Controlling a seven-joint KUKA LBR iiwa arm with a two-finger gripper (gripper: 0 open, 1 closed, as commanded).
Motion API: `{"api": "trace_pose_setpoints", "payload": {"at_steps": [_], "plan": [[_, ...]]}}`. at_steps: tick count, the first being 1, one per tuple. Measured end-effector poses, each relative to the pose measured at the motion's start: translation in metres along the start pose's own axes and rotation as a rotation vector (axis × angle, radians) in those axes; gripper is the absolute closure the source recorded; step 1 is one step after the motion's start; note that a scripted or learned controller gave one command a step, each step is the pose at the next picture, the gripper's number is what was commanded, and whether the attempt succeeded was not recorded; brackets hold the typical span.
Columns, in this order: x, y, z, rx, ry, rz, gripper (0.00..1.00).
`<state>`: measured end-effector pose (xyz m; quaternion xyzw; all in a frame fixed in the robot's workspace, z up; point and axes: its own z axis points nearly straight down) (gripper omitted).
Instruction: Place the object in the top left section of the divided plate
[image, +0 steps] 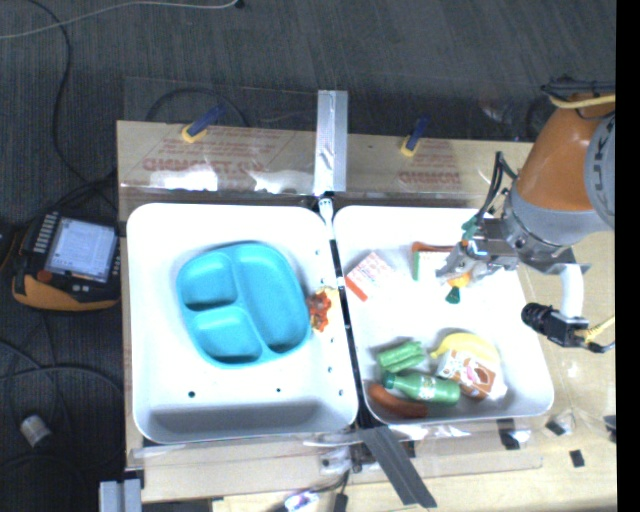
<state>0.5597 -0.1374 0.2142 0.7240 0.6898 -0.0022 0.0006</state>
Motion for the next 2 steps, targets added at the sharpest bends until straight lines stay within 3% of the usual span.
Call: {"api": "trace_pose_setpoints", "payload": {"at_steps": [1, 2], "plan": [[0.03, 0.083, 0.108, 0.009, 0.0, 0.144, 1.0], [0.048, 0.101, 0.106, 0.021, -0.001, 0.368, 1.0]]}}
